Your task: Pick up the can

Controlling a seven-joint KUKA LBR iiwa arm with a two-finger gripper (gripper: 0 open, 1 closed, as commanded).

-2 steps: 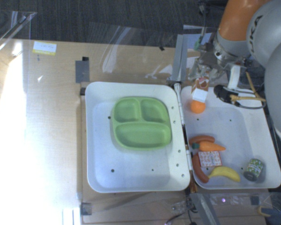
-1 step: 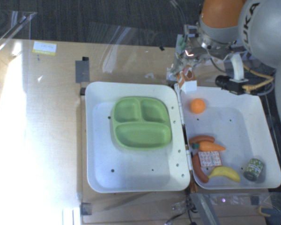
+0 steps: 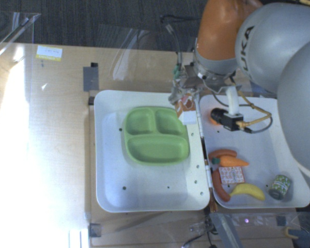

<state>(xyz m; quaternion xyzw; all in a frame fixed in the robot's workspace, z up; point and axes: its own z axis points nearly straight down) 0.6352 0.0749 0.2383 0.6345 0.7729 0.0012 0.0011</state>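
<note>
While the arm hangs over the top edge of the bins, the gripper (image 3: 188, 94) sits right about where the two bins meet, near the upper right corner of the left bin (image 3: 106, 154). Something small, brownish and white, shows at its tip, but it's too blurry for me to say what it is or whether it's actually pinched, and I can't tell how the pincer stands.

So where's the can (image 3: 280, 186)? Way down in the lower right corner of the right bin (image 3: 263, 138), upright by the look of it, greenish label, well apart from the gripper. Near it on the left lies a banana (image 3: 248, 191), with a small red-patterned box (image 3: 231, 175) and a carrot (image 3: 231, 161) further over. A green divided plate (image 3: 156, 136) takes up the middle of the left bin, not in the way at all.

My read: the approach to the can hasn't happened yet, so the task is basically at square one. Next move needs the gripper to travel across the right bin toward that far corner, line up over the can and come down with the pincer spread wide enough to straddle it. Tricky bit is the corner itself, since the bin walls sit close on two sides and the banana is near on the third.
</note>
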